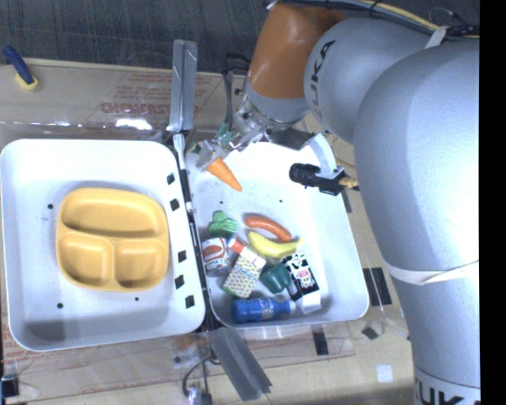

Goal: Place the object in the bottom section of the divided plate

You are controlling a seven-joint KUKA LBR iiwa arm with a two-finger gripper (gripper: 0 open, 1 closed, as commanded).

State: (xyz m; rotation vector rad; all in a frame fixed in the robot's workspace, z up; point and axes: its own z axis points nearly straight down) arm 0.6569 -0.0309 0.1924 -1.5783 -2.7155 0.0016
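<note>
A yellow divided plate (113,236) lies in the left white bin (34,167), with one wide section at the top and two smaller ones below. My gripper (212,153) hangs over the top-left corner of the right bin (333,251), close to the divider between the bins. It is shut on an orange toy carrot (225,174), whose thick end sits at the fingertips while its point slants down to the right. The plate is well to the left of and below the gripper.
Several items crowd the lower part of the right bin: a green toy (222,224), a red sausage (267,225), a banana (272,245), a can (215,256), a patterned box (243,275), a teal cup (276,277), a black-and-white carton (302,275), a blue bottle (261,310).
</note>
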